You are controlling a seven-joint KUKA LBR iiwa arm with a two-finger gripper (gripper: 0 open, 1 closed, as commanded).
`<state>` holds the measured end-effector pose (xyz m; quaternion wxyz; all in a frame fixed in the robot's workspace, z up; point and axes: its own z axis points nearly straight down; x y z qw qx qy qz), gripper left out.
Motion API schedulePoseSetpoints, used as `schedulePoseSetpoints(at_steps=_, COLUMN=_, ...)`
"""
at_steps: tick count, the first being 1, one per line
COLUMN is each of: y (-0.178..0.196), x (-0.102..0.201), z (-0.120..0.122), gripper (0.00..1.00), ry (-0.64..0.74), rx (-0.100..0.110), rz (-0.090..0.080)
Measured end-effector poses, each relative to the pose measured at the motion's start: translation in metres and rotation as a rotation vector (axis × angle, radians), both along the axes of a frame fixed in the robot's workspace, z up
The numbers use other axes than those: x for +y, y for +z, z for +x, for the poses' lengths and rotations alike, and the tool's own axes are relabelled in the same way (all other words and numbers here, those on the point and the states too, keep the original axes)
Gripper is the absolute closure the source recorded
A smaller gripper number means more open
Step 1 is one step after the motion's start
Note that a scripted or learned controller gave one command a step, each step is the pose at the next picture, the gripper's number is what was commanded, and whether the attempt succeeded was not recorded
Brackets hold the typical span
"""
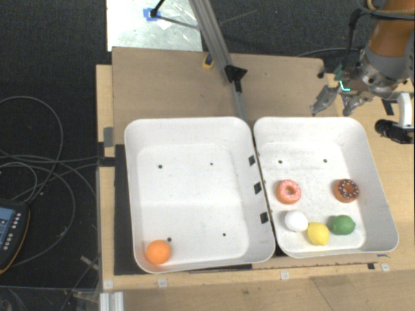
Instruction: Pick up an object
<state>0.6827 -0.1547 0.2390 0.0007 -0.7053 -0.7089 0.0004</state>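
My gripper [336, 103] hangs above the far edge of the right bin [373, 167], open, with nothing between its fingers. In that bin's near half lie a pink-iced donut [288, 191], a chocolate donut [346, 190], a white ball [296, 221], a yellow lemon [318, 233] and a green lime [342, 225]. An orange [157, 252] rests in the near left corner of the left bin [136, 141]. All the objects sit well below and nearer than the gripper.
A grey slanted pole [214, 37] with a black clamp crosses the bench behind the bins. Black clips [257, 186] mark the seam between the two bins. Cables and a handheld pendant [10, 229] lie on the floor at left.
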Motion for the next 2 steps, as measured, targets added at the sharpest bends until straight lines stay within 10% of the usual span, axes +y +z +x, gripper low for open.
schedulePoseSetpoints(at_steps=2, y=-0.039, x=0.005, z=0.001, gripper=0.0, ry=0.001, rx=-0.001, rz=-0.001)
